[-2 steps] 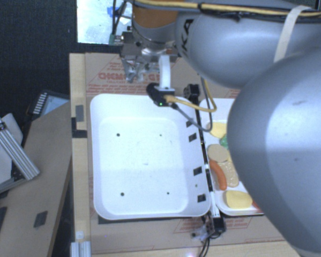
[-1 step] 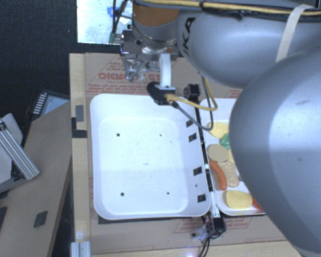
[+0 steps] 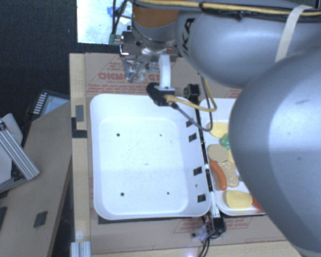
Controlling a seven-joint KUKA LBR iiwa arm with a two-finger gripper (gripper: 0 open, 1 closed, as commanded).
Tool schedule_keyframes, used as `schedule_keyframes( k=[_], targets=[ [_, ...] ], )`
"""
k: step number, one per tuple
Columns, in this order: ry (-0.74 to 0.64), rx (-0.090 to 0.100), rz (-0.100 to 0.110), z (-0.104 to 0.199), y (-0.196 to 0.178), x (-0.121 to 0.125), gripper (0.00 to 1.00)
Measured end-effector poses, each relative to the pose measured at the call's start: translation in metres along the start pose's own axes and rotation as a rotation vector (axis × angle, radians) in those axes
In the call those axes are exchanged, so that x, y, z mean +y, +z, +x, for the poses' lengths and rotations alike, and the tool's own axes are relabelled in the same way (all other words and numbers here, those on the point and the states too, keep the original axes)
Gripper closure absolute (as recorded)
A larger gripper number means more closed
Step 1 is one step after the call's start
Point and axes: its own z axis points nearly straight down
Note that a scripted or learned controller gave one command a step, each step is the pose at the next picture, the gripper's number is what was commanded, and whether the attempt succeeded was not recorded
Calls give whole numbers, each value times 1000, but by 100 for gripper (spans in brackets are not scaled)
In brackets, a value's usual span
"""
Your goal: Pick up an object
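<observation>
The one view is looking down at a slant on two white bins. The arm (image 3: 246,74) is sweeping in from the right and taking up most of the upper and right part of the picture, its grey bulk lying over the right bin (image 3: 232,210), so that just a strip of that bin is showing along its left side.

In that strip the objects are lying close together: a pale yellow piece (image 3: 220,129) at the top, a green bit (image 3: 225,141) just below it, a tan piece (image 3: 218,153), an orange-red stick (image 3: 219,175) leaning along the divider, and a yellow piece (image 3: 238,199) nearest the front rim. These are the things to be picked, and all are resting on the bin floor, none lifted.

The left bin (image 3: 141,154) is lying bare but for a few dark dots on its floor.

The gripper (image 3: 132,75) is hanging beyond the far rim of the left bin, over the printed cardboard (image 3: 104,75) under the bins, well apart from the objects. Nothing is showing between its fingers. Whether the jaws are released or clenched I cannot tell, as the metal there is blurring together.

A yellow cable (image 3: 195,106) is looping from a black fitting by the wrist across the bins' shared edge.

Judging from this, the pick is not yet begun: the gripper is sitting on the wrong side, and the arm would need to be swinging back over the right bin.
</observation>
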Motion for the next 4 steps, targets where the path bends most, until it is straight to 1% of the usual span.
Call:
schedule_keyframes(
  k=[2,3,4],
  targets=[
    [0,0,0,0,-7,0,100],
    [2,-1,1,-1,0,-6,100],
    [1,0,-1,-1,-4,0,100]
  ],
)
